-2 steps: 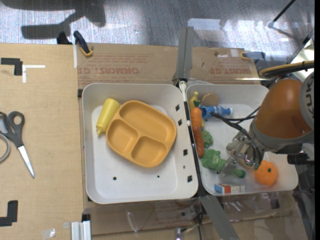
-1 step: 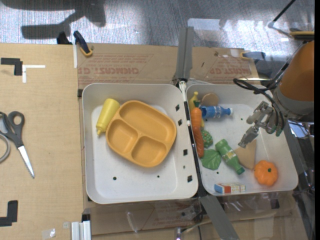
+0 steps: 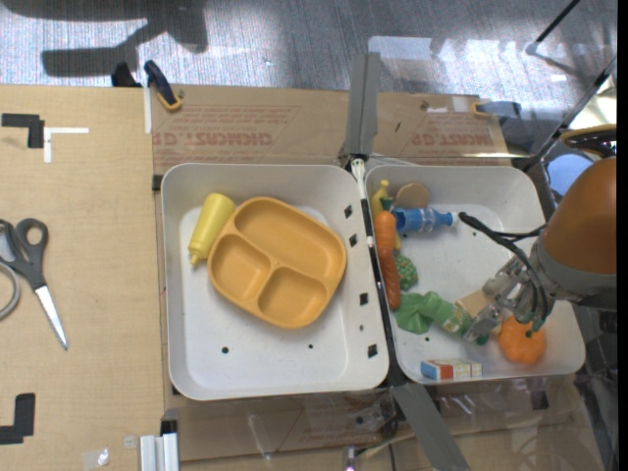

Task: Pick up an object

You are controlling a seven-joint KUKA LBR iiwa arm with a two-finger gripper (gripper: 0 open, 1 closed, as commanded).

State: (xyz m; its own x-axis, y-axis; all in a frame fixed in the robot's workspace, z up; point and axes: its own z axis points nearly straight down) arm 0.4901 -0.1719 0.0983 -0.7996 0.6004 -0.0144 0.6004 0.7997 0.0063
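Observation:
My gripper (image 3: 498, 307) hangs low in the right bin (image 3: 461, 258), reaching in from the right below the orange wrist band (image 3: 594, 229). Its tips sit among a small tan block (image 3: 473, 303), an orange fruit (image 3: 522, 343) and a green soft toy (image 3: 426, 312). Nothing can be made out between the tips. Further left in that bin lie a carrot (image 3: 389, 253), a blue bottle (image 3: 422, 221), a brown round piece (image 3: 411, 196) and a small red-and-white box (image 3: 451, 369). The left bin (image 3: 196, 356) holds a yellow divided plate (image 3: 275, 261) and a yellow bottle (image 3: 209, 226).
Scissors (image 3: 34, 273) lie on the wooden bench at the far left. Cardboard (image 3: 250, 126) sits behind both bins, with a clamp (image 3: 162, 86) at its left corner. A black cable (image 3: 496, 232) crosses the right bin toward the arm.

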